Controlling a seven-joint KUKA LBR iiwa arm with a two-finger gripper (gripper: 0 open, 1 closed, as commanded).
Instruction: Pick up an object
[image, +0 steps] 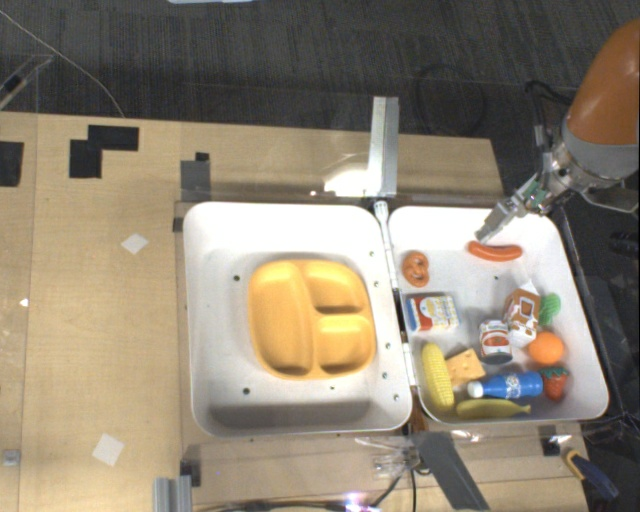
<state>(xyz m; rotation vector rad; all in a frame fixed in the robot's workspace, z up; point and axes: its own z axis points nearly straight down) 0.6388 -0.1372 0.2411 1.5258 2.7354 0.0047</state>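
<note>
Camera view from above gives me the worktop (90, 330) with two white bins. I see the left bin (215, 300) carrying a yellow divided tray (305, 315). My arm (605, 100) comes in at upper right over the right bin (570, 260), where the toy food lies: corn cob (436, 375), blue bottle (508, 386), banana (492, 408), orange (546, 348), milk carton (431, 312). My claw (492, 230) hangs just above the red sausage (495, 252), grasping nothing; I cannot tell whether it is released or clenched.

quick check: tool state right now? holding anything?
Tool: cannot be told; it sits just above the hot dog in the right bin, nothing visibly held.
</note>
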